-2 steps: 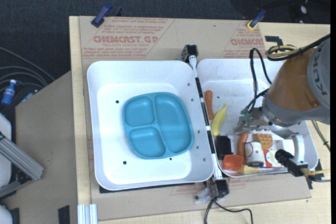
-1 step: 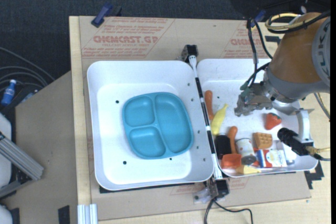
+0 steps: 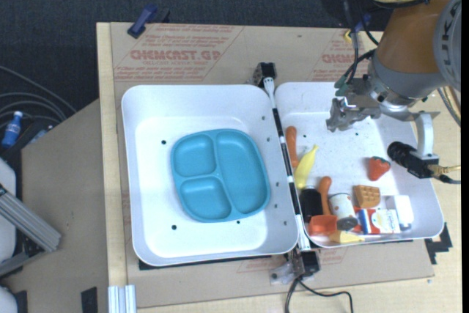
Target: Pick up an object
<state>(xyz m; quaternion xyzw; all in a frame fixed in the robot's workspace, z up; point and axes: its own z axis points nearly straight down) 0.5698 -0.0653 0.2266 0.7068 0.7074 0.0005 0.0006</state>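
the gripper point(image 3: 343, 118) hangs over the right bin point(image 3: 315, 95) at its 12 o'clock end, above bare floor; whether it is wide or narrow i cannot tell. the toys lie toward 6 o'clock of it: a carrot point(image 3: 292, 144) and banana point(image 3: 305, 164) by the divider, a strawberry point(image 3: 378, 168) at 4 o'clock. a blue tray point(image 3: 218, 174) sits in the left bin point(image 3: 146, 121).
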